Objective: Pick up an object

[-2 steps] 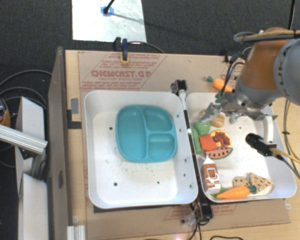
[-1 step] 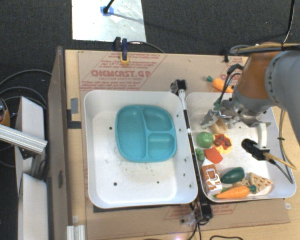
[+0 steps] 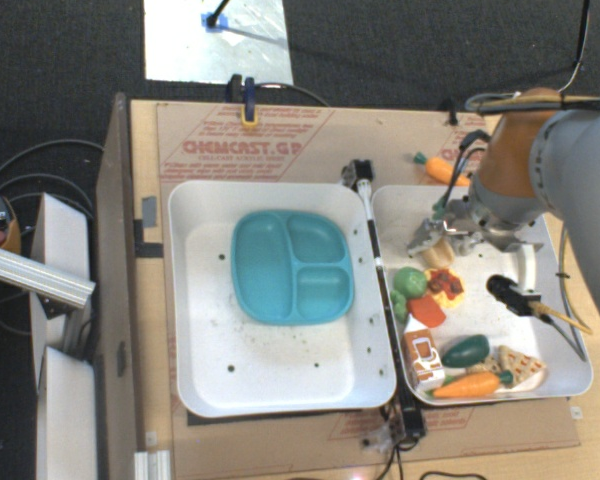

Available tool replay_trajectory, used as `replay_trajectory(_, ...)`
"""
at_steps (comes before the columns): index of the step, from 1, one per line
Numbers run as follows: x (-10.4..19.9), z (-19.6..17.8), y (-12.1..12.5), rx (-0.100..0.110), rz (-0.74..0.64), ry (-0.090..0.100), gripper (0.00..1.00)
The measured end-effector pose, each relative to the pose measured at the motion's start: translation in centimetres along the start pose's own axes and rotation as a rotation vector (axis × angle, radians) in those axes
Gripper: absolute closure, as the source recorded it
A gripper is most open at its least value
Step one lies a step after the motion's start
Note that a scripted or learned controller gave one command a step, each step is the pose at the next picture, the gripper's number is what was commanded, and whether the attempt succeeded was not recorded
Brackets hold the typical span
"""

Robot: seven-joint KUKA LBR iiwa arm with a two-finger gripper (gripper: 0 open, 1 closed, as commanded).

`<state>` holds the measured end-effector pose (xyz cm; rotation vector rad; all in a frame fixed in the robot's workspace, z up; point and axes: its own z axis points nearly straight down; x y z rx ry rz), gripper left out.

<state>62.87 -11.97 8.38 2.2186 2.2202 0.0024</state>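
Fingers hover just above a tan toy.

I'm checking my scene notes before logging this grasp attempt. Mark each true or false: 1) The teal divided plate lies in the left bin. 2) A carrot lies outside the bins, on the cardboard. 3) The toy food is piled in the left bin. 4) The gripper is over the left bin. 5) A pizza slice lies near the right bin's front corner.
1) True: the teal divided plate lies in the left bin.
2) True: a carrot lies on the cardboard behind the right bin.
3) False: the toy food is in the right bin.
4) False: the gripper is over the right bin.
5) True: the pizza slice lies there.
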Motion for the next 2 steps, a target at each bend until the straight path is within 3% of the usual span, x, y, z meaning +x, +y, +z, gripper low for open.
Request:
replay_trajectory(1, 0.1, -1.2, 0.1, -0.003, -0.002, 0.0, 1.0)
replay_trajectory(2, 7.7, -10.7, -1.3, -0.007, -0.011, 0.004, 1.0)
